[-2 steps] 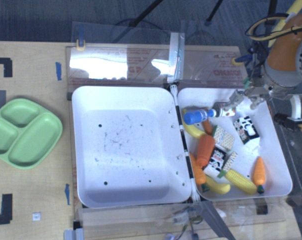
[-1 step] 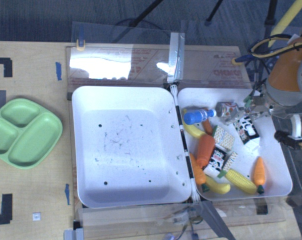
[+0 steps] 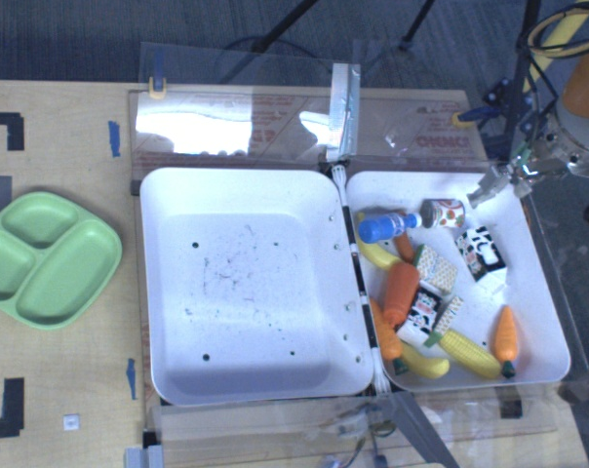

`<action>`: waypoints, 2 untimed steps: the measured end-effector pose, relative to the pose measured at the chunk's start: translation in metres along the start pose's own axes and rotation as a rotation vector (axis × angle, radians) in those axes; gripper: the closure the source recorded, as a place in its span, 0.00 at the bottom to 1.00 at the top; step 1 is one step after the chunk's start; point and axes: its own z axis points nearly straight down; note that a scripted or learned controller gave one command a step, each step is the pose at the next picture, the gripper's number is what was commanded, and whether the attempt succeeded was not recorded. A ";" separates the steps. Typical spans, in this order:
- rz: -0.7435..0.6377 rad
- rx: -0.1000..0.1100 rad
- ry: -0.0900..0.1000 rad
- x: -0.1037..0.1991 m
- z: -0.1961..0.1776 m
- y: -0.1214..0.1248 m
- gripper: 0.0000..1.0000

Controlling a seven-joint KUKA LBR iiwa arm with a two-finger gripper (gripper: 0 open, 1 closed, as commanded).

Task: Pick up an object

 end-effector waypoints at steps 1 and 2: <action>0.067 -0.006 0.010 0.015 0.090 -0.032 0.00; 0.069 -0.006 0.002 0.012 0.080 -0.033 1.00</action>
